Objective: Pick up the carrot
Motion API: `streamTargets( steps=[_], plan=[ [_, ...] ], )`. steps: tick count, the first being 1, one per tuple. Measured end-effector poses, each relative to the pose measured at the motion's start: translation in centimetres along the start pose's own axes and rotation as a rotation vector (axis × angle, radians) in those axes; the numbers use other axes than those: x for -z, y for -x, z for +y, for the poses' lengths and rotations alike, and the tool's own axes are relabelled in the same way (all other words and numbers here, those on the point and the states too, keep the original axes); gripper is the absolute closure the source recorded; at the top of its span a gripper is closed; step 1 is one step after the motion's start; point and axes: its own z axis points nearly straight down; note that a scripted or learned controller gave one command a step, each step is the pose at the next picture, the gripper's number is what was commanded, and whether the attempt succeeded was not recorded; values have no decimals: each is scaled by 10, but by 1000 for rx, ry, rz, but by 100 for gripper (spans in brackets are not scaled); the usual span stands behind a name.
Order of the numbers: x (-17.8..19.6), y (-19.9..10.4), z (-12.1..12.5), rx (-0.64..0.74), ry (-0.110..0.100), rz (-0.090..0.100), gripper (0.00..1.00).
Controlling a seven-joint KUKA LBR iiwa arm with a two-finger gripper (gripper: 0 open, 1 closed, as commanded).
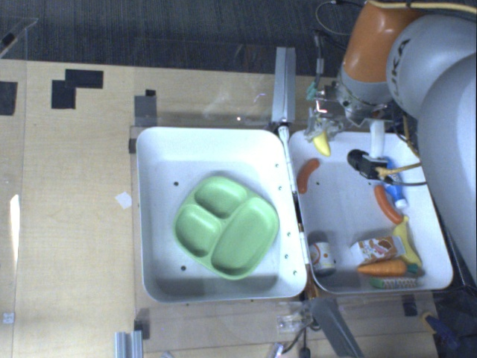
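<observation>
My gripper [322,129] hangs over the far left corner of the right bin [339,226], with a small yellow piece [321,145] right at its tip; I cannot tell how far it is open or whether it grips that piece. The carrot [381,268] lies well away, by the near wall of the same bin, beside a small box [373,248] and a can [322,254]. A red sausage [306,174] lies near the bin's left wall. The left bin [160,274] holds a green divided plate [226,225]

Carrot [381,268] crowded by box [372,249], banana [406,241].
</observation>
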Motion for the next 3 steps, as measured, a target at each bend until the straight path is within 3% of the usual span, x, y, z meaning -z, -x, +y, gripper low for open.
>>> streamTargets(
  steps=[1,2,3],
  plan=[
    [23,-28,-28,-70,-8,1,100],
    [-12,-109,-49,75,-9,3,100],
    [141,-167,-68,-483,-7,1,100]
  ],
)
